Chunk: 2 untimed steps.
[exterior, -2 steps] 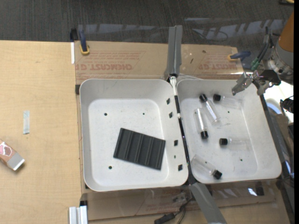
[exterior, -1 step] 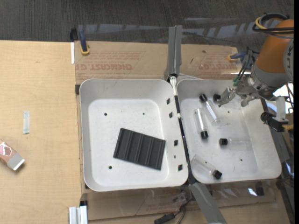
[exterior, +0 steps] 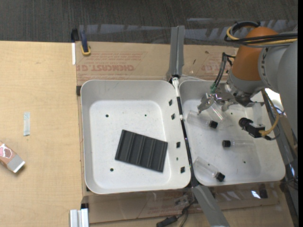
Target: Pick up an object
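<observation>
The gripper (exterior: pixel 214 103) is seen low over the far part of the right bin (exterior: pixel 265 171), fingers spread open with nothing held; clear tubes (exterior: pixel 208 170) lie nearby.

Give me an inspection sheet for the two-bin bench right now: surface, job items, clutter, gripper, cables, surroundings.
Surface: wooden bench bearing left bin and right bin side by side, with a cardboard sheet behind them.
Job's things: dark ribbed panel lying flat in the left bin; three clear vials with black caps in the right bin, upper vial, middle vial, front vial.
Clutter: small grey strip and a red-and-white tube on the bench, left of the bins.
Gripper: gripper low over the right bin's back left; finger state unclear.
Cables: yellow and black cables run along the arm.
Surroundings: dark carpet beyond the bench.
</observation>
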Tool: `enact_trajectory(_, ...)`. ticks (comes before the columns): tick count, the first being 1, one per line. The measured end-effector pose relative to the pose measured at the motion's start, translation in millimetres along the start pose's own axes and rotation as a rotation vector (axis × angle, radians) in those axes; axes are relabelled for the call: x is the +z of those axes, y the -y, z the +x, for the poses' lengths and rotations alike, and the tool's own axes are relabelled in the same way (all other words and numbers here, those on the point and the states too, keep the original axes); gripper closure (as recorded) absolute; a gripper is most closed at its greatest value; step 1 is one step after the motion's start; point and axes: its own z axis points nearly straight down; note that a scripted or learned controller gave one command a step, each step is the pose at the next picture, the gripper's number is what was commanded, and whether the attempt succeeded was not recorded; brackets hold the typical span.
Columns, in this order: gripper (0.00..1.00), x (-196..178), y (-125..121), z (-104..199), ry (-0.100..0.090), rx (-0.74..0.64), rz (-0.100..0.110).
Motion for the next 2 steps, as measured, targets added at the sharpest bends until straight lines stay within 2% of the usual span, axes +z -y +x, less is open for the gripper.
enact_trajectory(1,1.00,-8.8,0.4,-1.3,0.000,0.003,0.001)
enact_trajectory(2,1.00,-93.2,-22.4,71.6,0.000,-0.010,-0.001)
